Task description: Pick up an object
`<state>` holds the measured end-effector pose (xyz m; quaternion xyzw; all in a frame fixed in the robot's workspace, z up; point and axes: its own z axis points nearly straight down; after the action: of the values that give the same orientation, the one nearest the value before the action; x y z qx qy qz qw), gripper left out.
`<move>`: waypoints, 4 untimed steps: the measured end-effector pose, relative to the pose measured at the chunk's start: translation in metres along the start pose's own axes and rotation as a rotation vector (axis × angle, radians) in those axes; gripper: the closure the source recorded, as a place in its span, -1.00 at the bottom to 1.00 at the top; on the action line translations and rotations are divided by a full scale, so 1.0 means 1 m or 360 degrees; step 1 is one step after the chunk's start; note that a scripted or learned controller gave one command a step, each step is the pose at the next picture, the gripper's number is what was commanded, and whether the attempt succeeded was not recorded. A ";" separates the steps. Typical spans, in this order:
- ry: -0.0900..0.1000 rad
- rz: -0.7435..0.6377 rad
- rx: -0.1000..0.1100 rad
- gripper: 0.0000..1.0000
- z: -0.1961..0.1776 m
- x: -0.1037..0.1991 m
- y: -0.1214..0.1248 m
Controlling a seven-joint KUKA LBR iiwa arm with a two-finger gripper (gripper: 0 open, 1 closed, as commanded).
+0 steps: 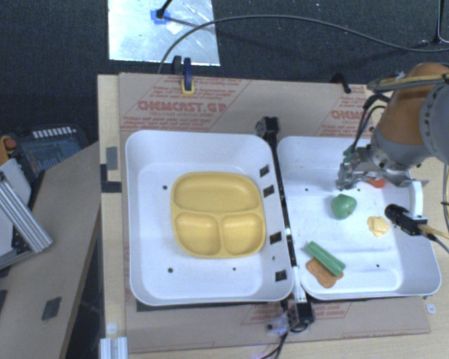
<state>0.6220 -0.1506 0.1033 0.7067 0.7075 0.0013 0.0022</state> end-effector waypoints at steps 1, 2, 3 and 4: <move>0.0001 0.0002 0.0001 1.00 -0.062 -0.001 -0.005; 0.0001 -0.0004 0.0003 1.00 -0.114 -0.001 -0.003; 0.0000 -0.0006 0.0000 1.00 -0.153 -0.002 -0.002; 0.0002 -0.0009 0.0005 1.00 -0.158 0.048 -0.002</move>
<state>0.6192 -0.1019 0.2615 0.7047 0.7095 0.0006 0.0007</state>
